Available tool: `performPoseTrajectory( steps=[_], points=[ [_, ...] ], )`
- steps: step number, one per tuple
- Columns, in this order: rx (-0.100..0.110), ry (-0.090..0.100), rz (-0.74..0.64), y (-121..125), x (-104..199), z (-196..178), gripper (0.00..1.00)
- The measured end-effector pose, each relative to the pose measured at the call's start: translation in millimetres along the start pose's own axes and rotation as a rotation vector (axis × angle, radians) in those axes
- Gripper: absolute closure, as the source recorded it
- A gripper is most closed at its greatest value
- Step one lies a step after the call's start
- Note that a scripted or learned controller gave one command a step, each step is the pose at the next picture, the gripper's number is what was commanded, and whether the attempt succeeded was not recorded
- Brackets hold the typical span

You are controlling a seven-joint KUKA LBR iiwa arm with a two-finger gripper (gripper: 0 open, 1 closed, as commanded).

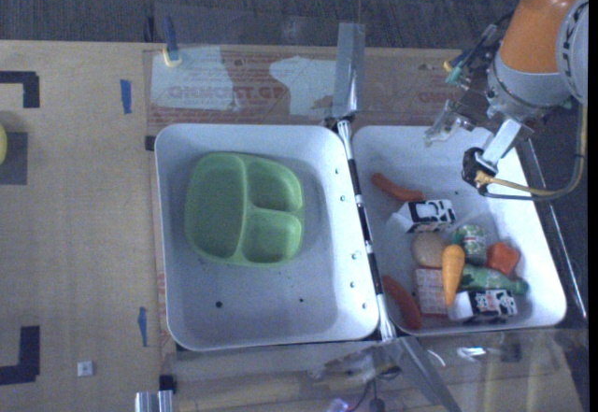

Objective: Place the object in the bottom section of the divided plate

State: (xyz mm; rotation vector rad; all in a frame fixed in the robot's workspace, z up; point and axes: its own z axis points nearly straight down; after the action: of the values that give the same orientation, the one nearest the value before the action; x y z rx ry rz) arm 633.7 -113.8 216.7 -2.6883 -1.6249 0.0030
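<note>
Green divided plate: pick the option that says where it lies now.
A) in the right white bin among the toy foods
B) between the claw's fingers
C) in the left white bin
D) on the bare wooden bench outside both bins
C: the green divided plate lies flat in the left white bin, while the toy foods such as the carrot sit in the right white bin.
</note>
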Motion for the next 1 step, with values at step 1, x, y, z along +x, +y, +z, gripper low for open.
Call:
performPoseTrajectory(
  steps=[1],
  points=[
    [-0.002,0.000,-0.003,0.3,1.5,-10.5,1.00]
  ],
)
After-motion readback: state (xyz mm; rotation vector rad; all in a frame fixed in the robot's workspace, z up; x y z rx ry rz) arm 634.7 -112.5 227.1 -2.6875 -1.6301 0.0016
